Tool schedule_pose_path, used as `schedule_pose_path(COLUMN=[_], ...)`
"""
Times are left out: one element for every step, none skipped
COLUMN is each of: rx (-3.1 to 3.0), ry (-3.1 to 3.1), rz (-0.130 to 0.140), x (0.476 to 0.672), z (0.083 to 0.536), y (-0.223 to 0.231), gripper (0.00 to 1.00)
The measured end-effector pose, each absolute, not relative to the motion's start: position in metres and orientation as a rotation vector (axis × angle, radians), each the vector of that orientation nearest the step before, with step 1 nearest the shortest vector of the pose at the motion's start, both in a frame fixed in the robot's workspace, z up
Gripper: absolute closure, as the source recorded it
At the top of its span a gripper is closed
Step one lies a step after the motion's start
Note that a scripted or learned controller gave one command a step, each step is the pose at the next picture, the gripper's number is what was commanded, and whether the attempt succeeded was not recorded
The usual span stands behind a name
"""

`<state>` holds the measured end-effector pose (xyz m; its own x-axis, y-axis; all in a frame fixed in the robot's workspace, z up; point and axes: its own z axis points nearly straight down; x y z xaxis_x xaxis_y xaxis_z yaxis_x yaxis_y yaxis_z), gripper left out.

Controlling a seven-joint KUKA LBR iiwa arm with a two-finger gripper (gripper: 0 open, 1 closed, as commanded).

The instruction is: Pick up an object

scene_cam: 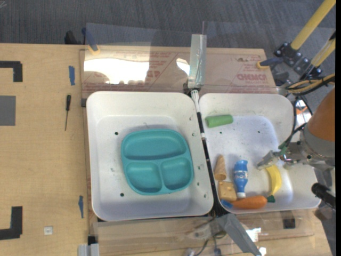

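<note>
The right bin (277,103) holds several small items. A green cucumber-like piece (219,120) lies near its back left. Toward the front lie a tan cone (220,167), a blue and white bottle (241,176), a yellow banana (274,179), an orange carrot (249,202) and a tan block (227,190). My gripper (270,159) hangs low over the right side of this bin, just above the banana's upper end and right of the bottle. Nothing visibly sits in it.
The left bin (101,111) holds a teal divided plate (156,160). A grey divider (196,63) stands at the back between the bins. My arm, with its orange band (324,122), covers the right bin's right edge. Yellow stand legs (314,20) rise at the back right.
</note>
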<state>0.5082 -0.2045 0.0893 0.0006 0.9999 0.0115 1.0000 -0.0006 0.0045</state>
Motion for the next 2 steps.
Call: schedule_pose_path(rx=[-2.233, -2.384], ry=[-2.223, -2.055], rz=[-0.011, -0.014], x=[0.509, 0.548], z=[0.099, 0.224], y=[-0.209, -0.119], gripper=[1.0, 1.0])
